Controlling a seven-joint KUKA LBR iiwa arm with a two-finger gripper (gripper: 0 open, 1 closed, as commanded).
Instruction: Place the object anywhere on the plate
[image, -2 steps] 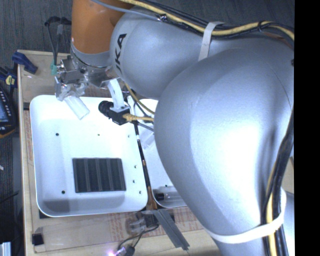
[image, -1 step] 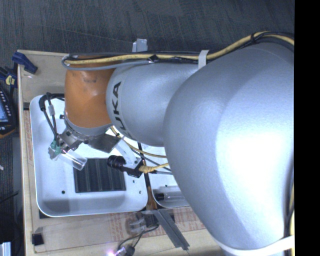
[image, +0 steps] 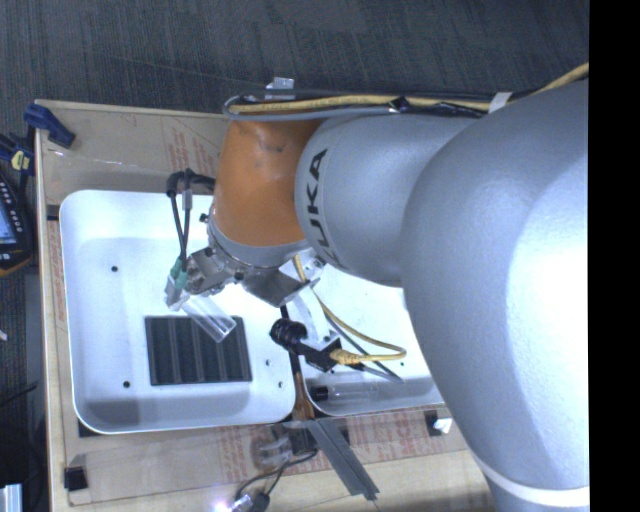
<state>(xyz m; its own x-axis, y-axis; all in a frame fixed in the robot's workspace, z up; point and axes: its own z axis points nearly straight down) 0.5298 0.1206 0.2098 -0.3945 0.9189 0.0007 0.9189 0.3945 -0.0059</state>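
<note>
Plate (image: 197, 350), dark and ribbed, lies in the left bin (image: 85, 300) toward 6 o'clock. Hand (image: 205, 310) hovers just at its 12 o'clock edge. Cannot tell whether it grips anything.

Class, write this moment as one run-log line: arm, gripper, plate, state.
arm: over left bin | gripper: above dark ribbed plate, near its top edge | fingers: cannot tell | object on plate: none seen
</note>
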